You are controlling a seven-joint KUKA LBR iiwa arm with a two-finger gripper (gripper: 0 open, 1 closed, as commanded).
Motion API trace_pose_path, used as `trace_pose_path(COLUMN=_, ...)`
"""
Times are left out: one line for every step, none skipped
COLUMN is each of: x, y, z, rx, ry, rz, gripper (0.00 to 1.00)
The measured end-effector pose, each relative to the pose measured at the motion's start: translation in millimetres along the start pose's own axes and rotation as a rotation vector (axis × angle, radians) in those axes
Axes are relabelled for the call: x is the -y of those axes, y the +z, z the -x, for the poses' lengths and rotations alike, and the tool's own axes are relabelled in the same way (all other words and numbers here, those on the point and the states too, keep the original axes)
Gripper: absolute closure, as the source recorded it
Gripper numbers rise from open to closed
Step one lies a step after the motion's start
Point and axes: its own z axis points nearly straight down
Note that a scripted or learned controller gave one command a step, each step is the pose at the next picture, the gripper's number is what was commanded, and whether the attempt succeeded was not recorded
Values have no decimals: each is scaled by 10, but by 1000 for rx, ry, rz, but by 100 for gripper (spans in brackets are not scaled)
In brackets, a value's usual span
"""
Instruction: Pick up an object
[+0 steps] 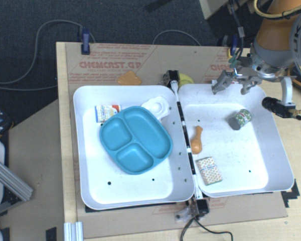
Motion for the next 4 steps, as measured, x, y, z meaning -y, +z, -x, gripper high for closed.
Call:
trace_pose_path(x=289, y=583, z=628, rx=0, ry=6, rz=-9, gripper=0)
trace_pose_path(x=340, y=951, z=643, rx=12, ry=-2, rz=26, gripper=0)
trace_pose_path(x=394, y=1092, z=663, rx=5, ry=0, rz=8, gripper=0)
trace_pose_path(x=780, y=1233, z=811, rx=-1, ry=3, rz=-5, gripper=0)
